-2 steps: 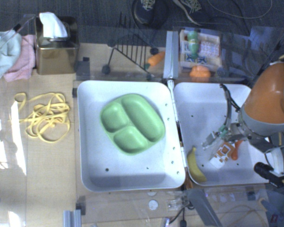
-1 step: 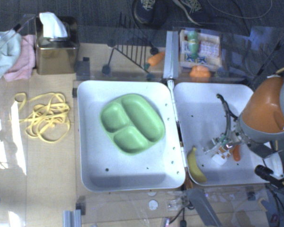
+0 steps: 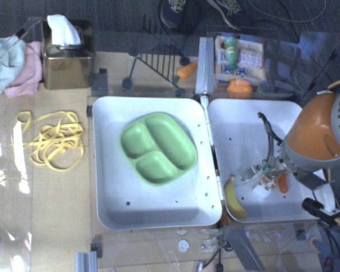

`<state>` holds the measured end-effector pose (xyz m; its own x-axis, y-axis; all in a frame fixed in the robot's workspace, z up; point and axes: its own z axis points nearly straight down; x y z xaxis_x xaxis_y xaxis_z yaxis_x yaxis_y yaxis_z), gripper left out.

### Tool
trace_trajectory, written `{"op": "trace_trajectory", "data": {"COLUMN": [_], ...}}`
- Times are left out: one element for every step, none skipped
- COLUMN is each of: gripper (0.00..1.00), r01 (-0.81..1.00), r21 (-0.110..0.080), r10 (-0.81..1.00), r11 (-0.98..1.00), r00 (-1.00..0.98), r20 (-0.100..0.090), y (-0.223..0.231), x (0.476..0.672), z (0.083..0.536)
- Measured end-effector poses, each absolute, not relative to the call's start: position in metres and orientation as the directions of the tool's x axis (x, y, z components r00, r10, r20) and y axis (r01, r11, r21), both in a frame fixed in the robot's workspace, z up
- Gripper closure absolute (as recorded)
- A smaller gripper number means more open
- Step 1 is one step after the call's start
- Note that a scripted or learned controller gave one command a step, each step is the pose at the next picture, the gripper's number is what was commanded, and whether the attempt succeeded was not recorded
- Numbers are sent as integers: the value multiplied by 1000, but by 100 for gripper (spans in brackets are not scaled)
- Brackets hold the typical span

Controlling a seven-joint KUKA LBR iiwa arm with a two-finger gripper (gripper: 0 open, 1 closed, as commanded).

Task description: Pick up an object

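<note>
Orange band on the arm point(image 3: 320, 135) sits over the right bin point(image 3: 238, 123), and the gripper point(image 3: 266, 177) is down low in that bin, but honestly I can't tell how wide it is or if it's got anything. Just to its right there's a small orange-red object point(image 3: 282, 183), basically touching. A banana point(image 3: 232, 200) lies a bit left and below it. Way off left, the other bin point(image 3: 110, 197) holds a green divided plate point(image 3: 157, 147).
</note>
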<state>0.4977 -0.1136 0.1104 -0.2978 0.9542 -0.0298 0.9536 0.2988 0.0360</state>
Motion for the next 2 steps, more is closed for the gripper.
{"op": "trace_trajectory", "data": {"gripper": [0, 0], "r01": [932, 922], "r21": [35, 34], "r10": [932, 922], "r11": [361, 386], "r00": [-360, -385], "r20": [-34, -35], "y": [-113, -113], "x": [498, 498], "z": [109, 109]}}
